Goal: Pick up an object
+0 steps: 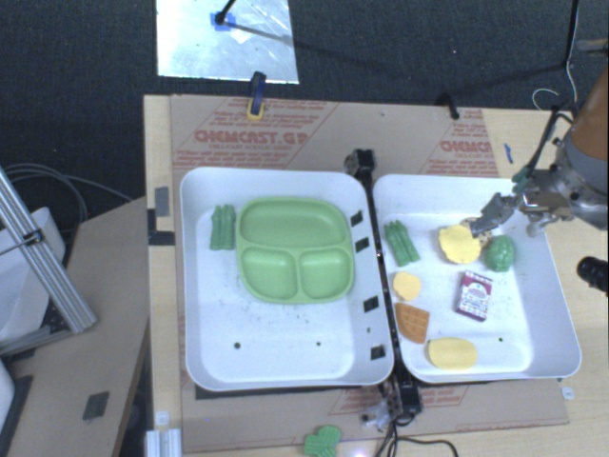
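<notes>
The right white bin (542, 350) holds several toy foods: a green bean bundle (402, 243), a yellow crinkled piece (459, 245), a green broccoli-like piece (499, 253), a small yellow round (406, 285), a red box (474, 296), an orange waffle cracker (412, 322) and a yellow oval (451, 353). My gripper (487, 216) reaches in from the right and hovers just above the yellow crinkled piece and the green piece. I see nothing held between its fingers.
The left white bin (205, 350) holds a green divided tray (294, 250) and a green bean bundle (223, 228). A black divider (373, 255) runs between the bins. A green toy (324, 441) lies on the bench's front edge.
</notes>
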Robot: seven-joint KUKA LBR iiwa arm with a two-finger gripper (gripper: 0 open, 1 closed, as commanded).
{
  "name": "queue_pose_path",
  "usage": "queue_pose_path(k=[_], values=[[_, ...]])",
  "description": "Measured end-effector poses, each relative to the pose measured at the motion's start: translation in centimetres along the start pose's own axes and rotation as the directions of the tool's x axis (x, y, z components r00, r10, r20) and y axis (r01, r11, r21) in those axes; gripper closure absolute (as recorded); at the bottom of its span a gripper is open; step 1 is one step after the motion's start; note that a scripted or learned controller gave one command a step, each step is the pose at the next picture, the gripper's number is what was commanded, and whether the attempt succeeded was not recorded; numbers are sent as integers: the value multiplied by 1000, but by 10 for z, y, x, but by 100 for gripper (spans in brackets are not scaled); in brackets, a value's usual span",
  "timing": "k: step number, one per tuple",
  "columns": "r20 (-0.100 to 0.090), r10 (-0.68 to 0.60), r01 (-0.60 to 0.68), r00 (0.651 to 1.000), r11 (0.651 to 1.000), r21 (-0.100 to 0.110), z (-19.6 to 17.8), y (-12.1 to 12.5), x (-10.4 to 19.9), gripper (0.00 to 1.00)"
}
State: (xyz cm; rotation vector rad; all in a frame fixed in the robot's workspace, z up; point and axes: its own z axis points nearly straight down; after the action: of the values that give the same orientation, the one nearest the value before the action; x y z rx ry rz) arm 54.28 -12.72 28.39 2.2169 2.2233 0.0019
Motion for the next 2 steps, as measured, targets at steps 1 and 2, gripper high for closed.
queue_pose_path(k=[1, 2], values=[[-1, 4, -4, 1000, 1000, 6, 104, 8, -25, 0], [-2, -2, 2, 1000, 1000, -9, 195, 68, -50, 0]])
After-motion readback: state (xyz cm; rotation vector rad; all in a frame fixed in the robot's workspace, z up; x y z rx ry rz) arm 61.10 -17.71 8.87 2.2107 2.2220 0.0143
